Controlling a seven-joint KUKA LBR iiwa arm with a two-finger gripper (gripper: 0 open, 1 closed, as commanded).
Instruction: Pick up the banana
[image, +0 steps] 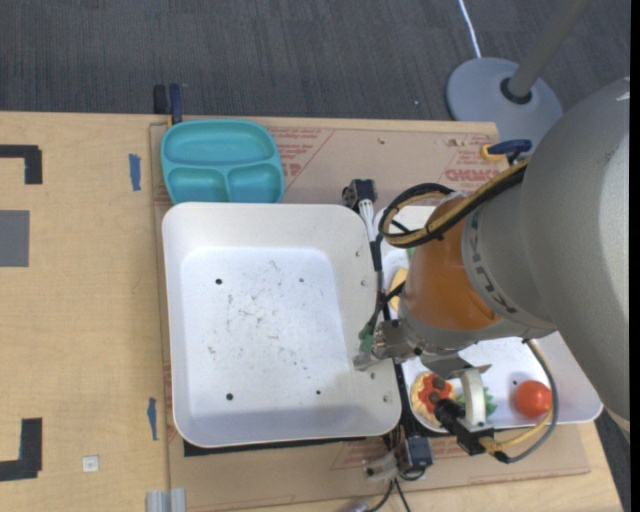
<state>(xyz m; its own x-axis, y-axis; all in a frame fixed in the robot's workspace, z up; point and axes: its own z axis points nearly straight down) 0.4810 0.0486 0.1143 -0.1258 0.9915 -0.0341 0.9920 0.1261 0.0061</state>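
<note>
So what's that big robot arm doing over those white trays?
The grey and orange arm is reaching down into the right bin, where it should pick up a banana. It hides most of that bin. Near it lie a round red thing and something red and yellow. A yellow bit peeks out by the arm, maybe the banana. Whether it has grabbed anything, I cannot tell.

A pale wooden desk (80, 330) stands on dark grey carpet (250, 50), with 1 round grey stand base (490, 95) behind it.
</note>
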